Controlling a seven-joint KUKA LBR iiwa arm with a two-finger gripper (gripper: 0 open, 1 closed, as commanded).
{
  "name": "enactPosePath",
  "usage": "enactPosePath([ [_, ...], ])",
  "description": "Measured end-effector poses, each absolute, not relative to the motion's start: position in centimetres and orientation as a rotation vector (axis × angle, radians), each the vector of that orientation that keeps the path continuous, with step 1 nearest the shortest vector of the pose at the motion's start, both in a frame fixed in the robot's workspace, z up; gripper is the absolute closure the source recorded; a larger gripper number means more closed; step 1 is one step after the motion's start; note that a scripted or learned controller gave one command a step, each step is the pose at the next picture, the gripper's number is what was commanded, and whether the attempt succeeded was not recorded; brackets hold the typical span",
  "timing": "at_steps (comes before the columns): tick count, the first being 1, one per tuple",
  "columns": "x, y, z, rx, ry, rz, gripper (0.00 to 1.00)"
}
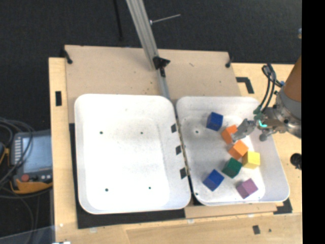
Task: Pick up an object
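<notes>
Nearest in the right bin (200, 111) lie a purple cube (247, 187), blue cube (214, 179) and green cube (232, 167). Farther back, my pincer (242, 130) hangs just beside an orange cube (229, 133); I cannot tell its grip.

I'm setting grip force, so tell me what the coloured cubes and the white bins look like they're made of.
The coloured cubes, such as the blue cube, look like painted wood or solid plastic: matte, sharp-edged, no glare. Which one is unclear. The right bin and left bin look like moulded plastic with rounded corners and a dull, scuffed finish.
</notes>
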State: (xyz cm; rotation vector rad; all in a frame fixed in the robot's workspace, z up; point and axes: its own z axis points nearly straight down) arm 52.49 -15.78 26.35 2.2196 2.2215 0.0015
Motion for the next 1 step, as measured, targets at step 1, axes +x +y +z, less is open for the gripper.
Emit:
enactPosePath([
  [1,52.80,-15.70,20.12,2.225,2.223,-0.006,0.00],
])
